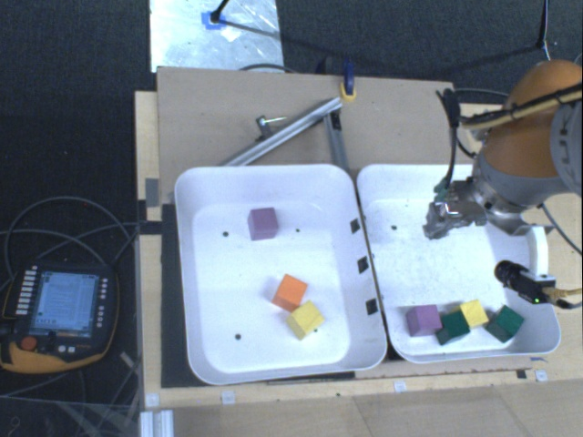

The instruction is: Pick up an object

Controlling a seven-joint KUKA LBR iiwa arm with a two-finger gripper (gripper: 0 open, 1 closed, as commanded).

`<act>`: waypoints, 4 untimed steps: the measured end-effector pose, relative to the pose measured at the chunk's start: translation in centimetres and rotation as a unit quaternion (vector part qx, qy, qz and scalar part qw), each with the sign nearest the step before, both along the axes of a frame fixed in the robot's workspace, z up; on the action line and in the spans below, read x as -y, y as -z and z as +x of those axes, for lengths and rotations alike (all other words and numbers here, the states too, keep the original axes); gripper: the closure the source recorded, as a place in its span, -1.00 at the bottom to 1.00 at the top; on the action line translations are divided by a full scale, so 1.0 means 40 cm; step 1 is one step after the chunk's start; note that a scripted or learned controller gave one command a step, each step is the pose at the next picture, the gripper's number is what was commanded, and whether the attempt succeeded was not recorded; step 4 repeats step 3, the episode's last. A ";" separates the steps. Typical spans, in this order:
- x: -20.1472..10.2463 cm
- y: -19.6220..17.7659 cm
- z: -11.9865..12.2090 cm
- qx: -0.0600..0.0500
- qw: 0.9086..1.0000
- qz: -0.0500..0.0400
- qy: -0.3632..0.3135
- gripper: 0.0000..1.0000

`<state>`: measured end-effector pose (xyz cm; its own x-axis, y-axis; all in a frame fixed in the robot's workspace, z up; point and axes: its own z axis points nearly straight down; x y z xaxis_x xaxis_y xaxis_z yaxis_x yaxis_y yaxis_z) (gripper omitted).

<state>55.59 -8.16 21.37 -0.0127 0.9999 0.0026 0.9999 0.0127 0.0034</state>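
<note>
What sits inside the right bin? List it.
Inside the right bin, along its near edge: a purple block, two dark green blocks and a yellow block. The gripper hangs above its floor. The arm covers the bin's right side.

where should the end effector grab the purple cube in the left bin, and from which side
Take the small purple cube by two opposite flat side faces, coming straight down from above. It sits flat on the floor of the left white bin, apart from the orange cube and yellow cube and away from the walls, so there looks to be room for the fingers on either pair of sides.
</note>
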 end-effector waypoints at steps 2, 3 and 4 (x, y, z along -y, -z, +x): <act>-0.295 -0.003 0.027 -0.001 1.000 0.000 0.000 1.00; -0.438 0.008 0.049 -0.001 1.000 0.000 0.000 1.00; -0.438 0.008 0.049 -0.001 1.000 0.000 0.000 1.00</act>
